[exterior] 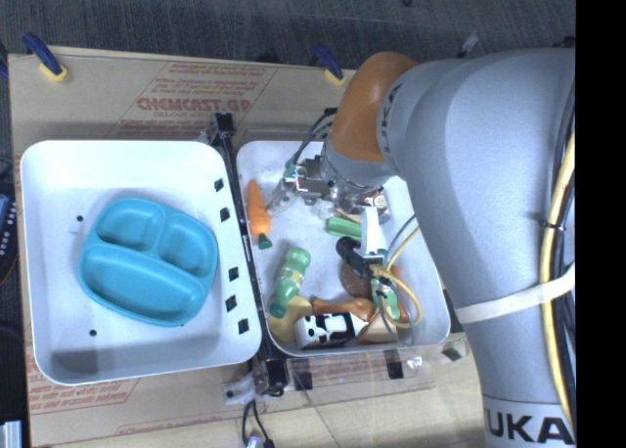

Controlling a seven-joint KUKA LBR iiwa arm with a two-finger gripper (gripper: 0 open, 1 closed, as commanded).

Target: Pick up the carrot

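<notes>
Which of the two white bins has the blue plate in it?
The left bin: it holds the blue divided plate. The right bin holds the carrot and other toys.

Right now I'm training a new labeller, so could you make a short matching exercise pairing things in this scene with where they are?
Things:
1. carrot
2. blue tray
3. green bottle
4. cow toy

Places:
A. left bin
B. right bin's near edge
C. against the right bin's left wall
D. middle of the right bin, below the carrot

Pairs: 1-C, 2-A, 3-D, 4-B
</notes>
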